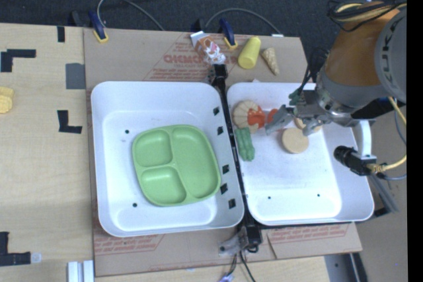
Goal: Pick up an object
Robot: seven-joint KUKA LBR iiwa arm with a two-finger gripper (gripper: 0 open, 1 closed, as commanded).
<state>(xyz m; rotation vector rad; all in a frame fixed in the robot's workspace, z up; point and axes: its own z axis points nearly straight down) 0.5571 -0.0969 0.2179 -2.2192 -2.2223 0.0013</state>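
1. Brown cardboard (165,63) covers the bench beneath two white bins; the left bin (109,142) holds a green divided plate (175,165).
2. Inside the right bin (330,201), the gripper (295,117) hangs low over the upper part.
3. Whether it is released or clenched cannot be told.
4. A round tan piece (295,141) lies just below it.
5. An orange-red piece (256,117) and a pale shell-like item (242,109) lie to the camera's left of it; a green vegetable (245,144) lies lower left.
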